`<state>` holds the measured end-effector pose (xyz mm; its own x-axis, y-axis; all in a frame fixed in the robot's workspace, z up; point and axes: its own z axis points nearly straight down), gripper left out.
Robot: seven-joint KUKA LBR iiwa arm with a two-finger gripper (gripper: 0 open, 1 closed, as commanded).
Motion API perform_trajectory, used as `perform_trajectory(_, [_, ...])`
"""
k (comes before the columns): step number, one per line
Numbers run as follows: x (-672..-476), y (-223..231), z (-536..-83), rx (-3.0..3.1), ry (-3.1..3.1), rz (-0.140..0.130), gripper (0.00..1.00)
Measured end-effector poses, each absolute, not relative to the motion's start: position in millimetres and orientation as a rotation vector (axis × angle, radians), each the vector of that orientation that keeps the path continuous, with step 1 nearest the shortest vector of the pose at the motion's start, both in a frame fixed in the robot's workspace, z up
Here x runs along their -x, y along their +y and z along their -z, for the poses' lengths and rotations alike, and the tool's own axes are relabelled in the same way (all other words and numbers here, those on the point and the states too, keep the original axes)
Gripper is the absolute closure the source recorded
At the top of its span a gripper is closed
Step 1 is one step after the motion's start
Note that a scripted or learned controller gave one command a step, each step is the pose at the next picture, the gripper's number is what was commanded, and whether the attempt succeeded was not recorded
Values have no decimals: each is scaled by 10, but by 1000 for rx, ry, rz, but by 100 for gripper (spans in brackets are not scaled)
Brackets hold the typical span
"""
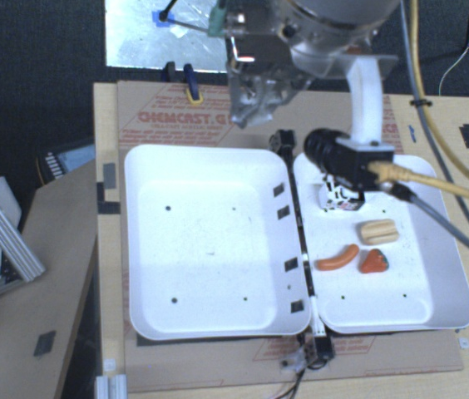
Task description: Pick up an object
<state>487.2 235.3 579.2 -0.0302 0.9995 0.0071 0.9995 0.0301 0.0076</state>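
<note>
Three small things lie in the right bin (434, 298): an orange-red sausage (336, 258), a tan bread-like block (378, 231) and a red strawberry-shaped piece (373, 262), all close together near the bin's middle. A small black-and-white thing (340, 196) sits at the back of that bin, partly hidden under the robot's bracket. My gripper (255, 106) is a blurred grey metal shape high over the cardboard just behind the left bin's back right corner. It is well away from the three things, and I see nothing in it.
The left bin (209, 248) stands beside the right one, joined along a seam with black clips (293, 223). A blue and yellow clamp (191, 86) sits on the cardboard behind. A yellow cable (442, 185) and a grey hose cross the right bin's back right.
</note>
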Motion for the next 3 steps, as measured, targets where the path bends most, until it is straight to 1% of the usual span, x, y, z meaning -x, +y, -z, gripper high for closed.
perform_trajectory(3, [-4879,2354,-6125,-2169,2271,-26,100])
